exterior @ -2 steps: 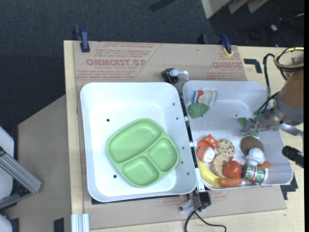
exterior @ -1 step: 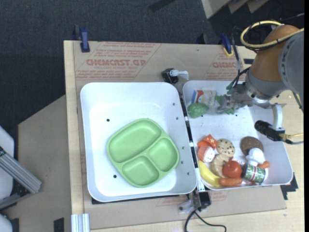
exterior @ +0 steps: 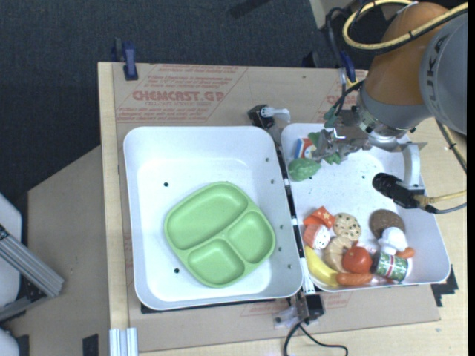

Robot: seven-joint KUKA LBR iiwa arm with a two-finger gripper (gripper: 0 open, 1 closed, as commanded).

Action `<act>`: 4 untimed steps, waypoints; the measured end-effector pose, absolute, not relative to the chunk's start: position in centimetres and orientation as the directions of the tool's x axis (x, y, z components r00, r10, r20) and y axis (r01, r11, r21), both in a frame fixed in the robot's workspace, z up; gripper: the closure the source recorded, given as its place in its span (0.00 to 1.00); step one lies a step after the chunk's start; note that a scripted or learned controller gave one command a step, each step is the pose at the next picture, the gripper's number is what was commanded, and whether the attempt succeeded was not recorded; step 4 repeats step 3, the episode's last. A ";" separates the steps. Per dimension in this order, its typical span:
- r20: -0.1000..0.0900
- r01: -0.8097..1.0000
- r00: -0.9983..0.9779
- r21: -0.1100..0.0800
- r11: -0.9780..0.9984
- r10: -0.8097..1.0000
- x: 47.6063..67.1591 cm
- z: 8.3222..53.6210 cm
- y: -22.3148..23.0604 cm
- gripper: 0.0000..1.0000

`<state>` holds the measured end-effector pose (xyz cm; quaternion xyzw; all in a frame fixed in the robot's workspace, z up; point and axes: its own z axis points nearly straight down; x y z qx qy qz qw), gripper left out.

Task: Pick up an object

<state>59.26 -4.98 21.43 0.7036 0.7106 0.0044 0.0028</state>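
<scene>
My gripper [exterior: 327, 145] hangs over the far left corner of the right bin [exterior: 430, 232], reaching in from the right. Just below and left of it a green toy [exterior: 303, 169] lies on the bin floor, close to or touching the gripper's tip. A small blue and red item [exterior: 299, 147] leans at the bin wall beside it. A pile of toy food fills the near end of the right bin: a red and white carton [exterior: 318, 229], a cookie [exterior: 346, 226], a brown disc [exterior: 386, 221], a tomato [exterior: 357, 259], a banana [exterior: 318, 268] and a small can [exterior: 392, 267].
The left bin [exterior: 148, 199] holds a green divided plate [exterior: 218, 233]. The divider between the bins [exterior: 286, 191] runs just left of the gripper. A black fitting with a yellow cable [exterior: 397, 189] hangs over the right bin's middle. The bench's cardboard top [exterior: 178, 95] lies behind.
</scene>
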 end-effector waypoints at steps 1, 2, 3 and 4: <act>0.002 1.000 -0.004 -0.005 0.004 1.000 55.2 21.8 -1.3 1.00; 0.001 1.000 -0.004 0.002 0.004 1.000 54.6 23.8 2.7 1.00; 0.001 1.000 0.002 -0.006 -0.002 1.000 50.8 23.8 1.0 1.00; 0.001 1.000 0.002 -0.006 -0.002 1.000 50.8 23.8 1.0 1.00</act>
